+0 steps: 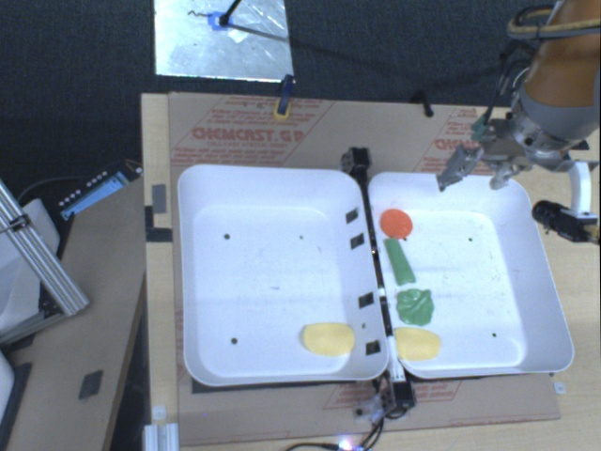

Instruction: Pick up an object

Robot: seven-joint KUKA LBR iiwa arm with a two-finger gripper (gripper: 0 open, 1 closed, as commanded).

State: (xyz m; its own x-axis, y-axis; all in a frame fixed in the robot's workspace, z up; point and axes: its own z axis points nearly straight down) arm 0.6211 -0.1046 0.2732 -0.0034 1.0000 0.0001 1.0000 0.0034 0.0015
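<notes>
**Jaws spread above the right bin's far rim, nothing between them**

The jaws (pixel 477 170) hang spread apart, one finger at the left and one at the right, with only bare air between them. They sit over the far rim of the right bin (pixel 526 280), near its far right corner, under the grey wrist and orange band of the arm (pixel 561 73).

The things to pick lie well apart from the jaws, lined up along the right bin's left wall. Farthest back is an orange round piece (pixel 395 223); just nearer comes a green stick (pixel 400 262), then a crumpled green lump (pixel 414 305), and nearest the front rim a yellow piece (pixel 417 343).

Across the divider, the left bin (pixel 263 252) holds a second yellow piece (pixel 328 338) near its front right corner. Both bins rest on a cardboard sheet (pixel 244 130) laid over the desk (pixel 582 289).
</notes>
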